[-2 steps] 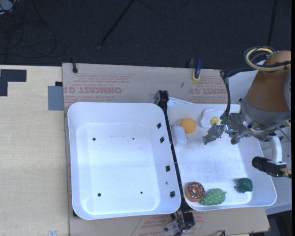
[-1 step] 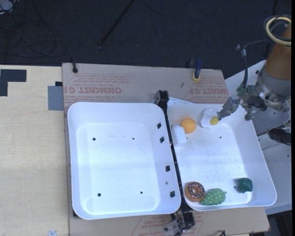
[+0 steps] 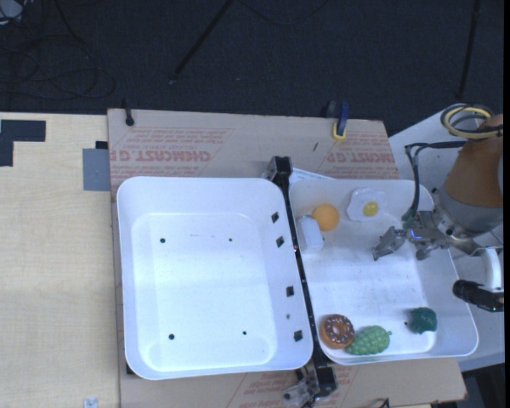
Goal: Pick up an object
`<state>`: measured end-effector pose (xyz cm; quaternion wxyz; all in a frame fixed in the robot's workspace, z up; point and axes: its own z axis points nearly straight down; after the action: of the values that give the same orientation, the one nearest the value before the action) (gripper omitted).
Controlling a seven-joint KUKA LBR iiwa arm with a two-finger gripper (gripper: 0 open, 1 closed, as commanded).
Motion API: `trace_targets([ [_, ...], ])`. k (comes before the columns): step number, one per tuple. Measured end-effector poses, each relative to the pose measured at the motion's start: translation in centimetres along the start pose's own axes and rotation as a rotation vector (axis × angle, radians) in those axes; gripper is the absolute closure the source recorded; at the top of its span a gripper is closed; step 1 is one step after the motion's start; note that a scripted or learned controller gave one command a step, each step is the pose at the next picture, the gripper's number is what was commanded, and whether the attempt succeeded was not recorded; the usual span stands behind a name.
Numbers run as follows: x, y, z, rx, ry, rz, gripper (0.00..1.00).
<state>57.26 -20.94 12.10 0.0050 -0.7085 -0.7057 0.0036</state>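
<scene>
Tool [image 3: 391, 243] poised over the right bin [image 3: 446, 347], its grip state not discernible, orange ball [image 3: 326, 217], fried egg [image 3: 367, 204], donut [image 3: 337, 330], green grapes [image 3: 370, 340] scattered inside it.

Even, soft overhead light (slightly blurry), dark background.

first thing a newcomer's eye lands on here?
Probably the bright toys in the right bin: an orange ball and a fried egg near its far edge, then a donut, green grapes and a dark green piece along its near edge. Next, the gripper reaching in from the right, over the bin's bare middle.
</scene>
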Motion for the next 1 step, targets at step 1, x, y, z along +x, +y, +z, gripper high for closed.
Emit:
trace_targets([
  [1, 0.04, 0.29, -1.73, -0.009, -0.001, 0.000, 1.00],
])
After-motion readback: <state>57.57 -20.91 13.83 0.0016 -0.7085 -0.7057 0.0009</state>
